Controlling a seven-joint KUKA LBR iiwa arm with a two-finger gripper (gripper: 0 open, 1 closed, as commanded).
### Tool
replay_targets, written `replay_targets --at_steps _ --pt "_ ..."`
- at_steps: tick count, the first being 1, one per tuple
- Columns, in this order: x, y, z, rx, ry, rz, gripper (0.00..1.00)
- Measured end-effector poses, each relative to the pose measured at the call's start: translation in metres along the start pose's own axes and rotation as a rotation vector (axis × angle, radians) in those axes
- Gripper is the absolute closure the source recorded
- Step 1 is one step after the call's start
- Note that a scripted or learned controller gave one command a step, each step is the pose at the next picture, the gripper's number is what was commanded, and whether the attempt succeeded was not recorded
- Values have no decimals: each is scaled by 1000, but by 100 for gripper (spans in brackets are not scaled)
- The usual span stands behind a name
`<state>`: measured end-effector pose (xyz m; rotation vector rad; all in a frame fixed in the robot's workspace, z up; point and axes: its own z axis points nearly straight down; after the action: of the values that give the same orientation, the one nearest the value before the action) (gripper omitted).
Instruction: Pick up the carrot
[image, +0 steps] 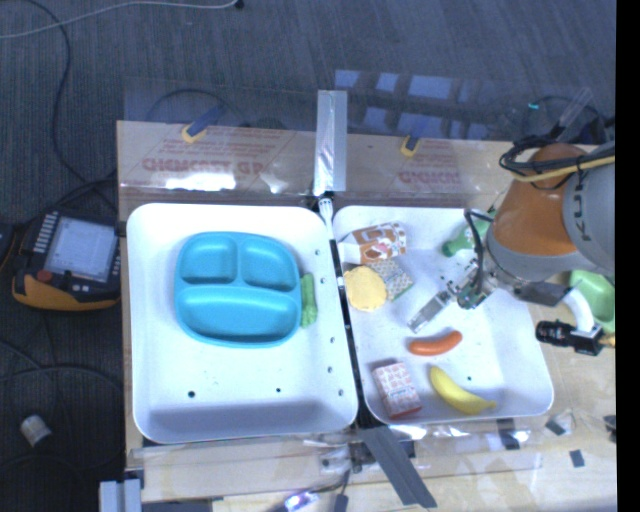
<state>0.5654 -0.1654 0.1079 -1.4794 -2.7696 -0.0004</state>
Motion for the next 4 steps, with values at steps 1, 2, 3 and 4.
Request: replay_targets --at_steps 1,2,3,4 --pt "31 82 -163 -1 -4 -210 0" --pt "48 124 -184 -1 -3 -54 0" --pt "29 72 -37 2 -1 -90 0" --pt "110 -6 -137 1 -1 23 0"
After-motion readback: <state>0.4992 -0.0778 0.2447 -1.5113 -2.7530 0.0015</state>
